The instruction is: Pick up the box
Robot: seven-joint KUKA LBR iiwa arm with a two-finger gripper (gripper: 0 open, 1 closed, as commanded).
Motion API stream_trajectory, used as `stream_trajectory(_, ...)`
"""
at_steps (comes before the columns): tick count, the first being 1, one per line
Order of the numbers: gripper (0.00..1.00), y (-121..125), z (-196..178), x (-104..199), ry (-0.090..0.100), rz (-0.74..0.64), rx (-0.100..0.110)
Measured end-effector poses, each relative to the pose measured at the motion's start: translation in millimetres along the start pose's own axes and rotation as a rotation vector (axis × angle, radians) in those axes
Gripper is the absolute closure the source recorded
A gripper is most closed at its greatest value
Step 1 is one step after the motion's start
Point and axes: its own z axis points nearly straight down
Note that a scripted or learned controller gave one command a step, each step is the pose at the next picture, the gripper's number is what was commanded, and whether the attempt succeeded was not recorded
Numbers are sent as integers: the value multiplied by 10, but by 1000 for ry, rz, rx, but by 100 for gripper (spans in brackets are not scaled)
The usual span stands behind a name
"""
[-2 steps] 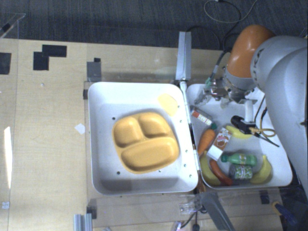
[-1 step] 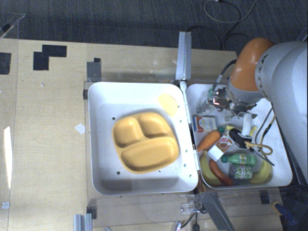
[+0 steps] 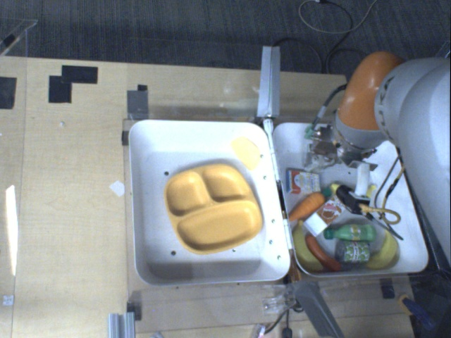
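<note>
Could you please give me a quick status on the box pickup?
Hand low in right bin, above box. Box flat on the bin floor, not held. Carrot crowds it.

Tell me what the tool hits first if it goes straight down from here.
Most likely the small box lying just below the tool in the right bin, beside the carrot. Depth is hard to judge from this slanted view, so it may land on bare bin floor next to it.

Robotics lab: arm [image 3: 409,111] over two bins [image 3: 141,210] on a wooden table [image 3: 63,210], loose cable [image 3: 331,13] on carpet.
</note>
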Motion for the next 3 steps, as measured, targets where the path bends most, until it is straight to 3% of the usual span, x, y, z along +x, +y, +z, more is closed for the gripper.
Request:
stream_trajectory(1,0,-1,1,-1,0,0,0)
stream_trajectory(2,0,-62,79,-16,-5,-92,-2)
stream_trajectory(3,100,-48,-8,14,0,-94,-2)
